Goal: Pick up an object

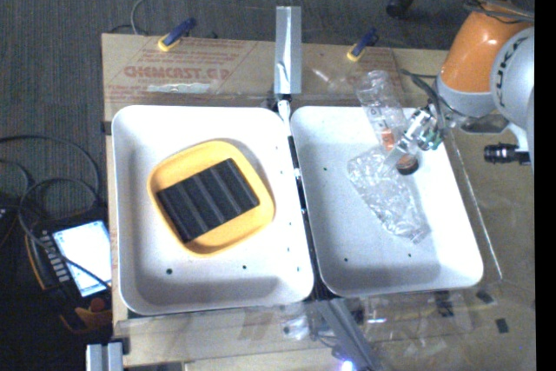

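- gripper (415, 137) over right bin's (452, 256) far right area, finger state unreadable
- clear plastic bottle (387, 165) lying diagonal in right bin
- yellow tray (211, 196) centred in left bin (139, 274)

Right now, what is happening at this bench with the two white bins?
A robot arm reaches in from the right over the right bin. Its gripper is low over a clear plastic bottle and a crumpled clear plastic wrapper. I cannot tell whether it grips anything. In the left bin lies a yellow tray with a black ridged insert, untouched.
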`<move>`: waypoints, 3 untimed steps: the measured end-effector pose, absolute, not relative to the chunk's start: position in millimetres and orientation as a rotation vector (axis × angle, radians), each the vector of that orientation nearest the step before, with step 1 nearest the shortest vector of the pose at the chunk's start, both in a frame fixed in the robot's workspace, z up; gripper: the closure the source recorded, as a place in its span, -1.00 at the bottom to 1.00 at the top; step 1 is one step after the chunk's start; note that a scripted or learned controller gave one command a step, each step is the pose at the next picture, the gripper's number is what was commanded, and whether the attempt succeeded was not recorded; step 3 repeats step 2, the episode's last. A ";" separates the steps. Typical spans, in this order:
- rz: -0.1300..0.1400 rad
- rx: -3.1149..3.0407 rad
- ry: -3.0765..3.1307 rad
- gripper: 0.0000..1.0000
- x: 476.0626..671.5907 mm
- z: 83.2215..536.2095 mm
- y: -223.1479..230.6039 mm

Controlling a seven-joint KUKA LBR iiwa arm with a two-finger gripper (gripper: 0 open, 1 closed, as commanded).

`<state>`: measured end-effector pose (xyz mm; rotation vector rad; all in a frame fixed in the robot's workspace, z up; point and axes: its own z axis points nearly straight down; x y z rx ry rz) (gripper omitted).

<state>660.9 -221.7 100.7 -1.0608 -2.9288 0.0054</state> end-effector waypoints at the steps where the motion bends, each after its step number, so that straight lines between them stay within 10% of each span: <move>1: 0.005 -1.061 -2.929 -1.00 660.9 100.7 -221.6; 3: 0.007 -0.933 -2.980 -1.00 660.8 92.2 -224.5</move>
